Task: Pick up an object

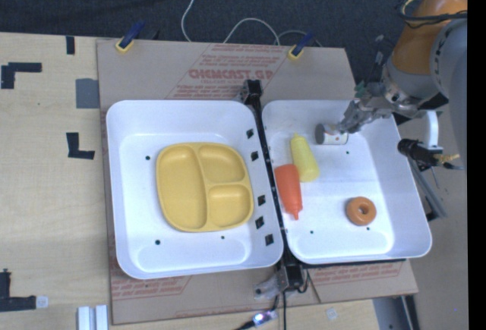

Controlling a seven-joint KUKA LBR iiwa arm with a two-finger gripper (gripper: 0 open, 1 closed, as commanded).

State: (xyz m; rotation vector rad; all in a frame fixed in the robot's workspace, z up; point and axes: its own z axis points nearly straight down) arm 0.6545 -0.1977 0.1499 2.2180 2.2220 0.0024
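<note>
In the right bin [395, 241] three objects are seen: a yellow bottle [304, 158] and an orange bottle [288, 190] lying close together near the divider, and a brown ring [361, 211] well apart from them. A yellow divided plate [203, 186] is held in the left bin [125, 169]. The hand [332, 134] is lowered over the right bin's far part; its state cannot be told, being too small and blurred.
</note>
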